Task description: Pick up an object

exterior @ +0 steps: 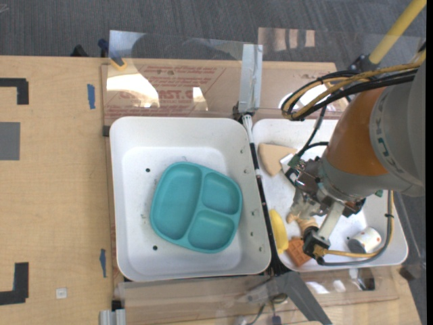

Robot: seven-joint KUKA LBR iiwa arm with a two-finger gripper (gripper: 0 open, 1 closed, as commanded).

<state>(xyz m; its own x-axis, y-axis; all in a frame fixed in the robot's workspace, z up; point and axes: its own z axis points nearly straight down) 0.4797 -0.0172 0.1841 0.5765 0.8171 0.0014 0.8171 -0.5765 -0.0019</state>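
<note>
My gripper [302, 217] hangs low inside the right bin [399, 249], near its front left part. Just left of it lies a yellow banana-shaped toy [277, 227], and an orange object [296, 253] sits right in front of it by the bin's front wall. A tan wedge-shaped piece [270, 158] rests further back at the bin's left side. To the gripper's right lies a small white object with a red spot [366, 240]. The wrist hides what is directly under the gripper.
The left bin [128, 141] holds a teal divided plate [196, 207]. Black and yellow cables [318, 90] loop from the arm over the right bin's back edge. A clear divider [249, 80] stands behind the bins.
</note>
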